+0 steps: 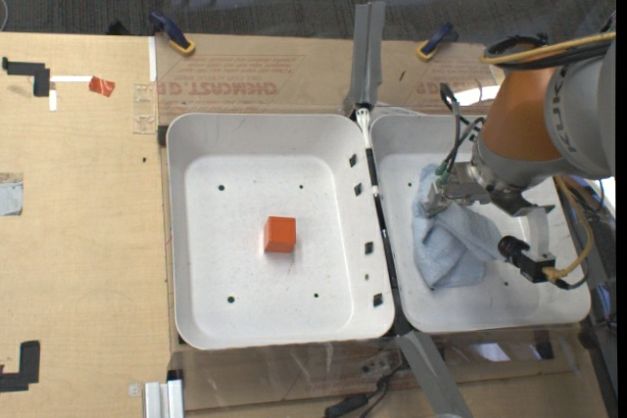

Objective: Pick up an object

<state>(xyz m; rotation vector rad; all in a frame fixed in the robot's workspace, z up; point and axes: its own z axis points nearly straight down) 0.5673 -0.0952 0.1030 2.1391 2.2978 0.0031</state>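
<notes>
Down in the right bin [549, 303], the arm's hand [438, 199] sits at the upper edge of a crumpled blue-grey cloth [453, 245], though I cannot tell its state. Meanwhile an orange block [280, 235] lies alone near the middle of the left bin [196, 240], well apart from the arm.
</notes>
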